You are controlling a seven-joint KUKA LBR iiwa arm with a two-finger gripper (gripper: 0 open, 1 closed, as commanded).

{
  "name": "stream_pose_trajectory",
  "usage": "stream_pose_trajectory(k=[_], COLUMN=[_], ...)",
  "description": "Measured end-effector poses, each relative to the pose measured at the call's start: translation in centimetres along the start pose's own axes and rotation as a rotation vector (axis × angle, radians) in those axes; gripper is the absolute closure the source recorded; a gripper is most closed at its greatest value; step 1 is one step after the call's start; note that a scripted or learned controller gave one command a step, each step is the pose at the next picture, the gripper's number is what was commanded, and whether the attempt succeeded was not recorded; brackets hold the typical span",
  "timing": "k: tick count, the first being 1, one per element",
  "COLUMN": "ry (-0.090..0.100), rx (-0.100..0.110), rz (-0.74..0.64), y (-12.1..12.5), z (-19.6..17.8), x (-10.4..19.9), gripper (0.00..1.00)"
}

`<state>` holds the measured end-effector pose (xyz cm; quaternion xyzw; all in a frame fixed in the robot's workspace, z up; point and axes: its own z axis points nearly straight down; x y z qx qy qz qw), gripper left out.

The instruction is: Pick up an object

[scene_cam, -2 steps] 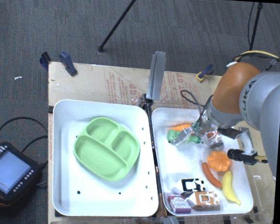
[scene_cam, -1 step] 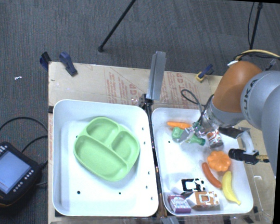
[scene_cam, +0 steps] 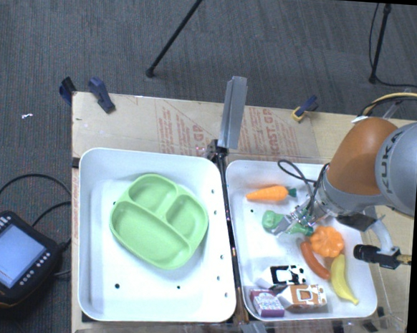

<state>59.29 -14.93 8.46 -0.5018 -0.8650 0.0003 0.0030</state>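
My gripper (scene_cam: 295, 223), grip unreadable, crowds the green toy (scene_cam: 272, 220) at nine o'clock; I might nudge it away.

A cardboard-topped bench (scene_cam: 269, 127) bears two white bins (scene_cam: 86, 260) (scene_cam: 254, 174) side by side.

Small green plastic toy vegetable (scene_cam: 272, 220) lies flat in right white bin (scene_cam: 258, 175), below orange toy carrot (scene_cam: 267, 194), beside pincer (scene_cam: 291, 225).
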Motion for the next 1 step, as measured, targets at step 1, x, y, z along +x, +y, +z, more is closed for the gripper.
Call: stream_pose_trajectory(k=[1], ry=[-0.002], rx=[0.002], rz=[0.412], y=[1.29], z=[-14.74], x=[12.20], gripper=[1.00])
